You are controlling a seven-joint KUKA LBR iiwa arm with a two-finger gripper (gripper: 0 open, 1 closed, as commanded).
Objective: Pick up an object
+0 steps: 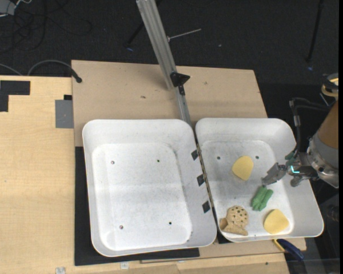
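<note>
In the right bin (248, 127) lie a green toy (262, 198), a yellow round piece (243, 168), a second yellow piece (276, 222) and a tan cookie-shaped object (236, 219). The claw (284, 174) hangs just above the green toy, its fingers spread with nothing between them. The left bin (97, 133) sits beside it on the worktop (28, 164).

Two shallow white bins sit side by side: the left bin (97, 147) at centre frame and the right bin (280, 133) toward the right. The right one holds four items: two yellow pieces (243, 167) (276, 222), one green toy (262, 198), one tan cookie-like object (235, 220).
</note>
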